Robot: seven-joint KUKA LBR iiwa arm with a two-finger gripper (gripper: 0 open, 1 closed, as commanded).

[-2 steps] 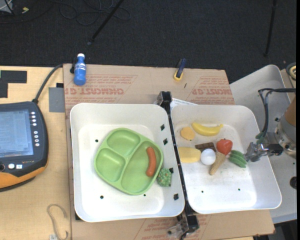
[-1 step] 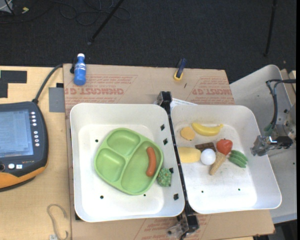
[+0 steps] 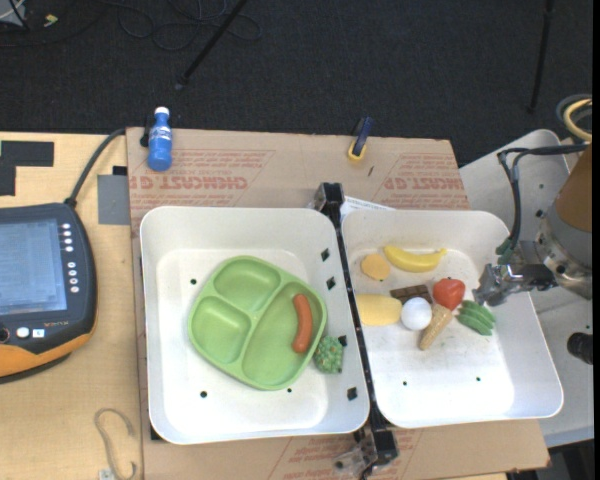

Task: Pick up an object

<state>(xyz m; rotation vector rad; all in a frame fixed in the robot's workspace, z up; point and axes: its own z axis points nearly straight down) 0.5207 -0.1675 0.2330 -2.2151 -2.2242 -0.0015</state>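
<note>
Gripper: I see my gripper (image 3: 500, 280) low over the right edge of the right bin (image 3: 525, 393), reaching in from the right; its tip is a dark blur from here, so I cannot tell how wide it stands or whether it has anything
Nearest candidate: the green toy (image 3: 476, 317) lies just below-left of the tip, with the red tomato (image 3: 448, 292) beside it; I judge one of these two is the likely target
Cluster: tomato, white ball (image 3: 416, 314), ice-cream cone (image 3: 435, 327) and a dark brown piece (image 3: 411, 293) sit touching or nearly so, which makes a clean grab awkward
Others in right bin: banana (image 3: 414, 258) and a small orange piece (image 3: 376, 266) toward the back, a pale yellow block (image 3: 378, 311) by the divider
Left bin: green plate (image 3: 230, 318) carrying a sausage (image 3: 302, 322), with a broccoli (image 3: 329, 354) at its rim
Step in hand: closing in for a pick, nothing lifted as far as I can judge
How I'd do it well: centre over the green toy, which has bare floor on its right side, come straight down, and close across its narrow width
Risk: drifting left would knock the tomato and cone and scatter the pile
</note>
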